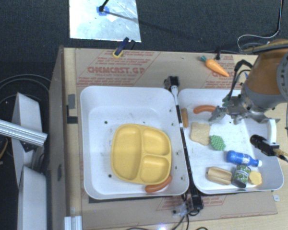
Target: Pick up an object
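My gripper [226,116] hangs over the back of the right bin [273,183], open, with nothing between its fingers. An orange-red sausage [204,109] lies just left of it, apart from the fingertips. In front of it lie a beige bread slice [199,133] and a small green piece [217,142]. Toward the bin's front are a blue bottle [242,158], a tan bun [219,175], a dark green can [240,175] and a yellow piece [255,178]. A small tan stick [185,117] rests by the bin's left wall.
The left bin [93,109] bears a yellow divided plate [140,153] with a second sausage [158,186] at its front edge. A toy carrot [214,66] lies on the cardboard behind the bins. A black fitting [262,145] juts over the right bin's right side.
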Action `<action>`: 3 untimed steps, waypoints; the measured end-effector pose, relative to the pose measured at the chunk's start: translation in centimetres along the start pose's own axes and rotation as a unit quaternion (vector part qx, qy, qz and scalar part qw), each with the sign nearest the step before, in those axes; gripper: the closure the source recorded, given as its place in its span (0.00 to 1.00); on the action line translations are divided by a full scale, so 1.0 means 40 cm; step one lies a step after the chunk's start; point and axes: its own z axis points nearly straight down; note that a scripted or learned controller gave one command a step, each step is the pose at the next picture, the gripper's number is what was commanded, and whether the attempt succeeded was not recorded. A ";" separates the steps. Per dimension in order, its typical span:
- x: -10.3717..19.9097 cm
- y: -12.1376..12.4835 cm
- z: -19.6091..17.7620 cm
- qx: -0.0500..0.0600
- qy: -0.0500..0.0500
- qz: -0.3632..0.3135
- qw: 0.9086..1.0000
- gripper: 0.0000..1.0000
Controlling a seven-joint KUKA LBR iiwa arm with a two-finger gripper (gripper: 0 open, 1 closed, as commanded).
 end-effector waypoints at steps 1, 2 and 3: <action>0.043 -0.083 0.143 -0.004 -0.001 0.000 1.000 0.00; 0.118 -0.051 0.142 -0.005 -0.001 0.000 1.000 0.00; 0.097 0.038 0.143 -0.003 0.000 -0.001 1.000 0.00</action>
